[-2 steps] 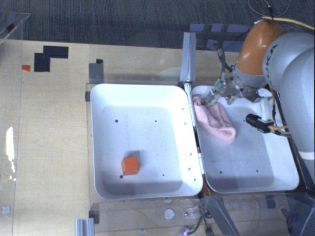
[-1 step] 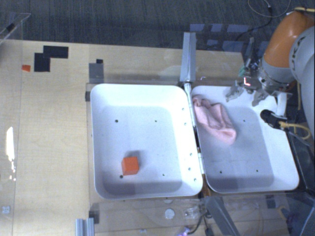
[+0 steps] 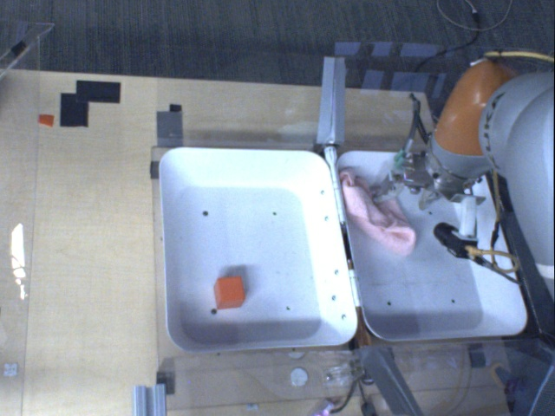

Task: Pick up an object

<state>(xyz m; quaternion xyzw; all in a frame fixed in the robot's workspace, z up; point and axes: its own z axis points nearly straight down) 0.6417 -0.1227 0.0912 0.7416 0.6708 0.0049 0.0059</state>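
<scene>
Orange cube (image 3: 230, 292) sits in the near part of the left white bin (image 3: 182, 232), well apart from me. Farther back, a pink cloth (image 3: 375, 215) lies crumpled in the right bin (image 3: 434, 310) against its left wall. My gripper (image 3: 414, 180) hangs just beside the cloth's far right end; whether it is open, I cannot tell.
</scene>
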